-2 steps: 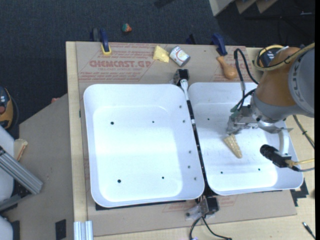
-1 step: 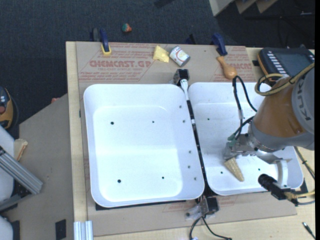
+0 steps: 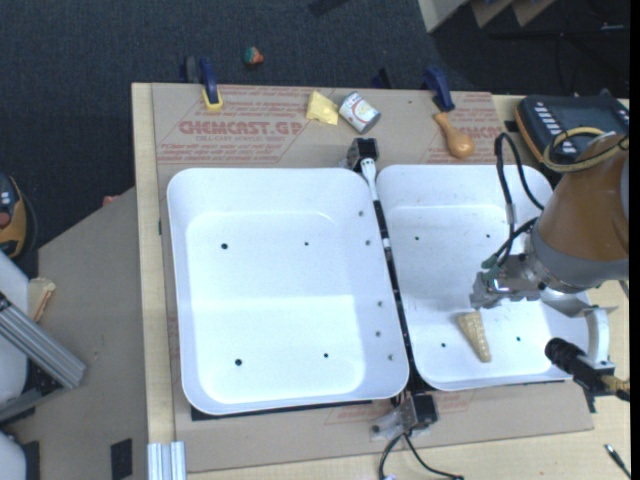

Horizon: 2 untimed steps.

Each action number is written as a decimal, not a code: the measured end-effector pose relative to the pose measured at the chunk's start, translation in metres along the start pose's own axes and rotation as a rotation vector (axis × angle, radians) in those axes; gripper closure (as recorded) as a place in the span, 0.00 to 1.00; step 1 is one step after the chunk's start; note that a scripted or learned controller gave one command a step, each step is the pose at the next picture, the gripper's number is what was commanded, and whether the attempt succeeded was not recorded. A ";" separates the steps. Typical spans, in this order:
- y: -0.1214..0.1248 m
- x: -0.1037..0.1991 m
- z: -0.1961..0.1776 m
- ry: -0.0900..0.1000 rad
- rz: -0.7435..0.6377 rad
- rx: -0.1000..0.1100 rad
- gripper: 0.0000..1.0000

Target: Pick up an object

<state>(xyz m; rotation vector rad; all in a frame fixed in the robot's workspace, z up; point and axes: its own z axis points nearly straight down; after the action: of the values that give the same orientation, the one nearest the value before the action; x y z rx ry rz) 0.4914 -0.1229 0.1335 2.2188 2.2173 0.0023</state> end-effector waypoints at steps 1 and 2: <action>0.000 0.001 0.003 0.001 0.000 0.003 0.00; -0.014 -0.032 0.052 0.004 0.003 0.010 0.00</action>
<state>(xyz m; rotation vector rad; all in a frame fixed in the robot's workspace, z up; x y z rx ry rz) 0.4773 -0.1549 0.0820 2.2295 2.2214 -0.0042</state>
